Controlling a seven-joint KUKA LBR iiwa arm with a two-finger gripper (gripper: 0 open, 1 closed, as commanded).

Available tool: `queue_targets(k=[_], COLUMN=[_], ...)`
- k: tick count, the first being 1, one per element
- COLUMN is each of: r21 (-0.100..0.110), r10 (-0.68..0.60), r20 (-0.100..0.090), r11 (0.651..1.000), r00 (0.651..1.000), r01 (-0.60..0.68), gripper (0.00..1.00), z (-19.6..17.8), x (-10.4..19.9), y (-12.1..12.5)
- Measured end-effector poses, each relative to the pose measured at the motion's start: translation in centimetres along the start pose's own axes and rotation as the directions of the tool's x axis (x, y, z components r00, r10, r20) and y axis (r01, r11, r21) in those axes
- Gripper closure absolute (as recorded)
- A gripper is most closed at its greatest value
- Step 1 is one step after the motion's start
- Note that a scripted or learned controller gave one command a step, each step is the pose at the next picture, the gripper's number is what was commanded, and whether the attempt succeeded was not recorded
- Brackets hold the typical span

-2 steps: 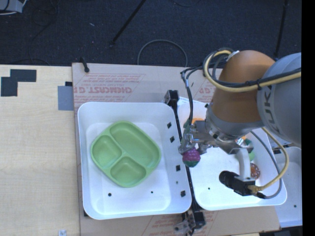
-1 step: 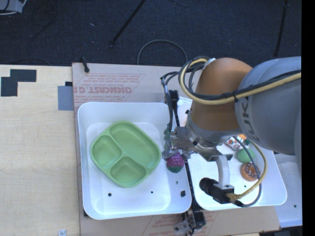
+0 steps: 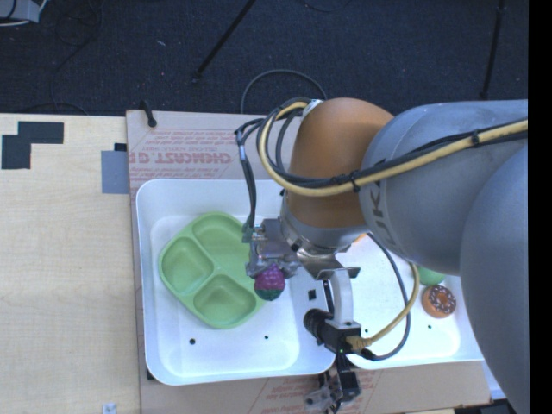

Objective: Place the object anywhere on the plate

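Note:
A light green plate (image 3: 203, 266) with three compartments lies tilted in the left white bin (image 3: 164, 205). A small purple and green object (image 3: 270, 282), like a toy fruit, sits at the plate's right edge, directly under my gripper (image 3: 269, 266). The gripper's fingers reach down around the top of the object, and it looks held between them. The arm's orange band and grey wrist cover the space above and to the right.
In the right bin (image 3: 448, 339), a small doughnut with sprinkles (image 3: 440, 301) lies near a green item (image 3: 429, 275) that the arm partly hides. Cables loop around the wrist. Cardboard lies under both bins; a wooden bench surface extends to the left.

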State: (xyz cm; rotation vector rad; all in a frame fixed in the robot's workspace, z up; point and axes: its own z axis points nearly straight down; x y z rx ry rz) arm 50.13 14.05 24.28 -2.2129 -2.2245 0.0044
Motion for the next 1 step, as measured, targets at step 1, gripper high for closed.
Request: queue_targets(k=[1], r21=[0.000], r10=[0.004], r20=[0.002], r11=[1.000], r00=[1.000], r01=[-0.004], gripper=[0.00], z=[-0.04], x=[-0.24], y=[-0.03])
